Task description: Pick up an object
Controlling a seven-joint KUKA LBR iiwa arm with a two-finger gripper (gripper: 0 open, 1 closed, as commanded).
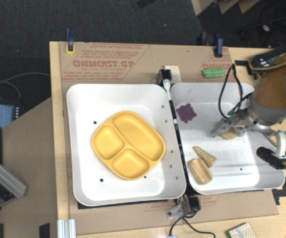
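White plastic bins are sitting side by side on the bench (108, 63), whose brown board is carrying red printing. The left bin (83, 108) is holding a yellow tray (128, 144) with three compartments, lying flat and turned at an angle near the bin's middle. The right bin (242, 175) is holding three loose things: a purple piece (186, 112) lying toward its upper left, a tan cone (204, 155) lying on its side near the lower left, and a tan wooden block (200, 171) touching or just below the cone.

From the right, the arm (274, 90) is reaching in over the right bin, its orange band showing above the grey wrist. The gripper (227, 131) is hanging low over the bin floor, well apart from the cone and block and to the right of the purple piece. A small tan object (228, 135) is showing right at the fingertips, but whether the fingers are pinching it, or are spread or pressed together, I cannot tell from this angle. Black cable is looping down from the wrist across the bin's upper part.

Beyond the right bin, a green item (213, 73) is lying on the board near a blue clamp (218, 44).
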